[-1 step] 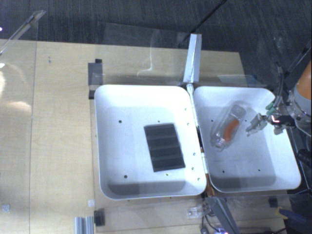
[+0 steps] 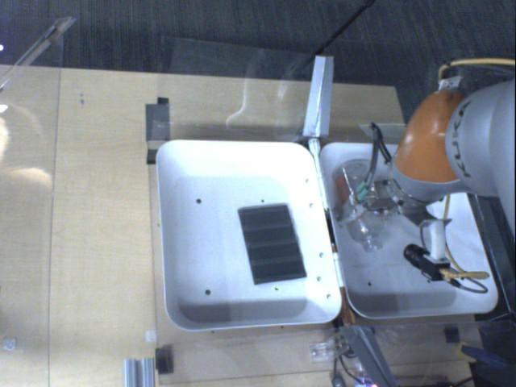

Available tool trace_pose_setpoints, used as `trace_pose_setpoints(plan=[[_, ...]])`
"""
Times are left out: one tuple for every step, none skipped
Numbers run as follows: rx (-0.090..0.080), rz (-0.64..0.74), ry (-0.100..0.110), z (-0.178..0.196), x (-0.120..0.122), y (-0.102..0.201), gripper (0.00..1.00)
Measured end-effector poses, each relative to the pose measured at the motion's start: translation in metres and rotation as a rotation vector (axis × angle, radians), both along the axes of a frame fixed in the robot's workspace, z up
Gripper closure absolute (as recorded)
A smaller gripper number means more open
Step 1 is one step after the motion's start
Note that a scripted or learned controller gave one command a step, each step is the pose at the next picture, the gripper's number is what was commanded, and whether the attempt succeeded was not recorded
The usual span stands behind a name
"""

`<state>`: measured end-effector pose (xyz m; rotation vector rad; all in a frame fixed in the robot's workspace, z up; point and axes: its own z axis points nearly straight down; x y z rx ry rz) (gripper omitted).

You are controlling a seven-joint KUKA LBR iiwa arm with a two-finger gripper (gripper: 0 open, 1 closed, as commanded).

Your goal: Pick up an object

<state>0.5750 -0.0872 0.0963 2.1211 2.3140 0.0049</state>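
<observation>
gripper low in right bin over a clear object; can't tell finger state. no grasp seen, lift pending. ridged black pad untouched in left bin.

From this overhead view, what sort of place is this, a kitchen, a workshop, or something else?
Most likely a robotics lab set up for bin-picking trials. A grey and orange arm reaches over two shallow white bins on a wooden bench, with loose cables at the bench edge.
</observation>
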Motion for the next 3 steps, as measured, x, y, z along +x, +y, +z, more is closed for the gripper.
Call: trace_pose_setpoints(plan=[[0.007, 0.047, 0.027, 0.000, 0.075, -0.002, 0.00], [0.006, 0.250, 0.019, -0.003, 0.070, -0.038, 0.00], [0.005, 0.252, 0.015, 0.007, 0.072, -0.037, 1.00]])
